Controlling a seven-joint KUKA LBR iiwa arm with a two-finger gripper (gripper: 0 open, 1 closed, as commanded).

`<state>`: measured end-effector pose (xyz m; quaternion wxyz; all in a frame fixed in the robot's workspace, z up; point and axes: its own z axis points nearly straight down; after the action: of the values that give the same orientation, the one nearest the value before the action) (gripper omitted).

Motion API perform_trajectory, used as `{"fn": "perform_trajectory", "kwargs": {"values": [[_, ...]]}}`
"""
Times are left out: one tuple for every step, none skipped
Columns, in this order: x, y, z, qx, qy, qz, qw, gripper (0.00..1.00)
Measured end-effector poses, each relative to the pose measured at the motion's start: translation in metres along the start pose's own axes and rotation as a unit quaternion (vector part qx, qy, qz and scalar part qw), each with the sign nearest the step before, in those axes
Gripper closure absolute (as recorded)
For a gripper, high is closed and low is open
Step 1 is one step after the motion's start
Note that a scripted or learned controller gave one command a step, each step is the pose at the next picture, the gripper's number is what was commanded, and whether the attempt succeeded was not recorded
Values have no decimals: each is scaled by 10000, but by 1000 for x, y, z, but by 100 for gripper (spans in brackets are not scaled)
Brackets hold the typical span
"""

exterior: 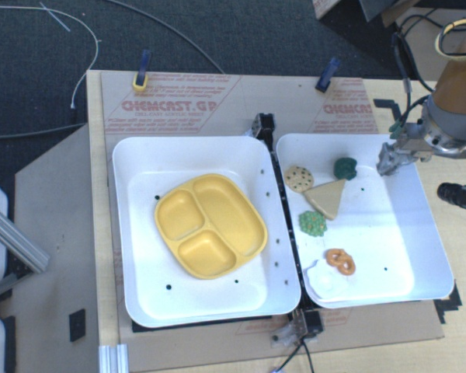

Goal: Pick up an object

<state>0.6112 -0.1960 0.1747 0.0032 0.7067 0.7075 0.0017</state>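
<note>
The gripper (389, 162) hung over the right bin's (419, 231) far edge, its grasp perhaps empty; the dark green piece (345, 168) lay just left of it, on a plywood bench (101, 231) above dark carpet (31, 61)

I saw 2 smooth, glossy white plastic bins (140, 286), a matt yellow plastic tray (210, 224), and a wooden bench (186, 103).

A divided tray (210, 224) sits in the left bin (132, 162). In the right bin (419, 231), a wedge (326, 199) lies central; cookie (299, 178) at ten o'clock, pretzel (341, 262) at six, gripper (388, 162) at two
</note>
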Motion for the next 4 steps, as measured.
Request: {"fn": "perform_trajectory", "kwargs": {"values": [[10,5,-54,-1,2,-5,10000,100],[10,7,-109,-6,-1,-4,10000,100],[53,-2,-100,47,22,-17,10000,100],[110,-25,-99,50,25,-20,10000,100]]}}
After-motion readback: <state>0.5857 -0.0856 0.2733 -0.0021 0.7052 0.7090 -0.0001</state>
